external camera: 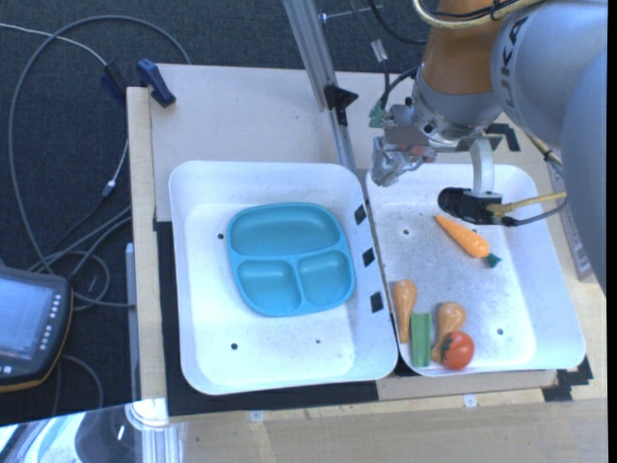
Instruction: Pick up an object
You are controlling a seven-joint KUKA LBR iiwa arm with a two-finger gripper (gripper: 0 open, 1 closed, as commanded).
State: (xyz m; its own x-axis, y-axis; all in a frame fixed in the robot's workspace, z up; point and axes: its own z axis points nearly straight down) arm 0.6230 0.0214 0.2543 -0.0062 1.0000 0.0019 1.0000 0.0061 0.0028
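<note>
Camera view: hand (388, 169) at right bin's (540, 287) 11 o'clock corner, finger state unclear; carrot (463, 236) near; arm cropped at 2 o'clock.

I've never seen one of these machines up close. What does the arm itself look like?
The arm is bulky, rounded and smooth grey, with an orange band above the wrist and dark lettering on the grey shell. Below the band sits a smaller metal gripper. Thin black cables loop around the wrist.
</note>
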